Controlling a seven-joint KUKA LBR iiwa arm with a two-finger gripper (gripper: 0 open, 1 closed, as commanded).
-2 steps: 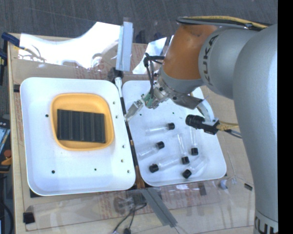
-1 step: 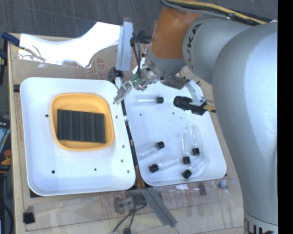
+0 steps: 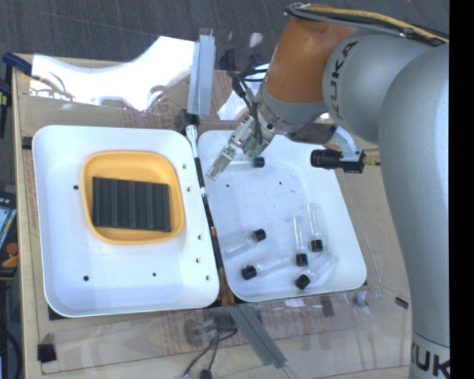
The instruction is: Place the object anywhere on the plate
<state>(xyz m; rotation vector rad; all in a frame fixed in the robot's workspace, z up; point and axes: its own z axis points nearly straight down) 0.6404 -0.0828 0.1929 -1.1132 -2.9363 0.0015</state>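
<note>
Clear vials with black caps lie scattered at five o'clock in the right bin, well apart from the yellow plate with its dark ridged insert in the left bin, while the gripper hovers at the right bin's eleven o'clock corner, grip state indiscernible.

Colour-wise: both bins are plain white, the left bin and the right bin. The plate in the left one is yellow-orange with a dark grey ribbed rectangle in the middle, lines running up and down. The vials are see-through with black caps. Arm is silver-grey with an orange band. Worktop looks light tan wood, and the floor is dark grey.
</note>
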